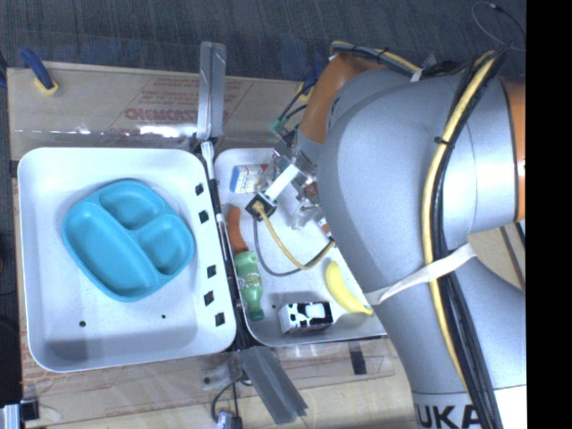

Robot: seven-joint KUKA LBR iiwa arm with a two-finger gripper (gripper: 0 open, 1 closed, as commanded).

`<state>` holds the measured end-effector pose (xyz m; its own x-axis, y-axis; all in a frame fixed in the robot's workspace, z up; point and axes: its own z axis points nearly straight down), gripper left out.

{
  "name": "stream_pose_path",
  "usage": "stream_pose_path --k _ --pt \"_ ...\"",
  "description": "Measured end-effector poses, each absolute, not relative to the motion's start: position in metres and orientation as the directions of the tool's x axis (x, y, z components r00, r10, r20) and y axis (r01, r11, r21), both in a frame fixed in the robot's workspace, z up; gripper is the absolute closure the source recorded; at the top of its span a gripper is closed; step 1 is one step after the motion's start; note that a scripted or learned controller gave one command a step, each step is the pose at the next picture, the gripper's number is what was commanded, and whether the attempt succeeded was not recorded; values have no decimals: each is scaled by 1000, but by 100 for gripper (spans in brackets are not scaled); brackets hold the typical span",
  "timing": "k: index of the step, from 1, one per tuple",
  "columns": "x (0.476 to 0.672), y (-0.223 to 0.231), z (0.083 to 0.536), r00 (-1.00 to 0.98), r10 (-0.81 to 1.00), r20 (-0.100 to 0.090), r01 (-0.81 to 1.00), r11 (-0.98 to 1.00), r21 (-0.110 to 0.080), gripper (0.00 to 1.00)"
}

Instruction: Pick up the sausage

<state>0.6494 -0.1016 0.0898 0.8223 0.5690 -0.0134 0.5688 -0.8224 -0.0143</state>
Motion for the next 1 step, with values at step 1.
stream_pose_path --k 1 --pt "650 -154 92 917 398 -2 398 -917 -4 0"
